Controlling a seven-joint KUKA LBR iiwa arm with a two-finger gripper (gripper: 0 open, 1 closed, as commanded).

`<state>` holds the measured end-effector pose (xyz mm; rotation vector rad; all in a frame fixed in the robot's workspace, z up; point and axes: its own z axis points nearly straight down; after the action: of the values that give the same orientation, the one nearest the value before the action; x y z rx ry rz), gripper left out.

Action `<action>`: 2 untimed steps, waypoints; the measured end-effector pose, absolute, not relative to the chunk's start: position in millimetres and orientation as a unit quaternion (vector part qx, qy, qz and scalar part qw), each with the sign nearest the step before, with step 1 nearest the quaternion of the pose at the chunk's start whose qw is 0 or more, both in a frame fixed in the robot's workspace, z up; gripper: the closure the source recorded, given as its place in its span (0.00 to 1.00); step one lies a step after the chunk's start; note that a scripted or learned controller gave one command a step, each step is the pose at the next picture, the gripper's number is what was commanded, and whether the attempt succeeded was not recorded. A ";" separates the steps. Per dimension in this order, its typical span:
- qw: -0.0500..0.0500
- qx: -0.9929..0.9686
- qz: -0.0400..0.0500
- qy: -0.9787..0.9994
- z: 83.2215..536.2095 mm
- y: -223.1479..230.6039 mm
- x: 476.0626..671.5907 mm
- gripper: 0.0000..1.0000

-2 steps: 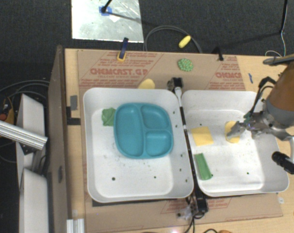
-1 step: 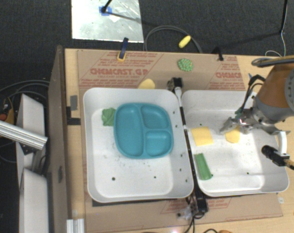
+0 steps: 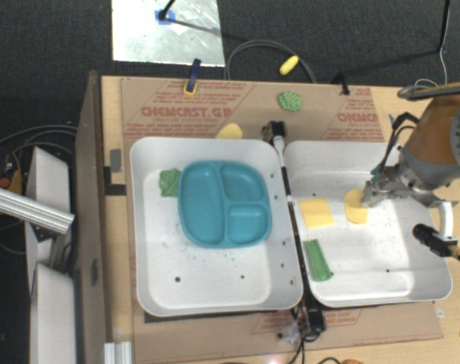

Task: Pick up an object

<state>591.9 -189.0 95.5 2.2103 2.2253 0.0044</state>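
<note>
Tabletop (image 3: 108,203), two white bins side by side. Nearest, in the right bin (image 3: 412,287): a green stick (image 3: 318,259) lying near the front left corner, close to the divider. Behind it a pale yellow square block (image 3: 316,212), flat on the bin floor. Just right of the block, a round yellow piece (image 3: 356,207). The end effector (image 3: 373,192) hangs directly at this piece's upper right edge, touching or nearly so; whether its tips are spread or pressed together cannot be told. Grey arm enters from the right over the bin's far right part.

Left bin (image 3: 162,294): a teal divided plate (image 3: 224,204) sits in the middle, a green leafy bit (image 3: 169,181) touching its left rim.

Beyond the bins, on the cardboard: a yellow lump (image 3: 230,132) and a green knobbly ball (image 3: 290,101).
</note>
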 end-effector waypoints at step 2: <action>0.001 0.706 0.000 0.708 126.2 -206.7 575.4 0.00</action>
<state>575.4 -206.7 126.2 2.2173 2.2216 0.0013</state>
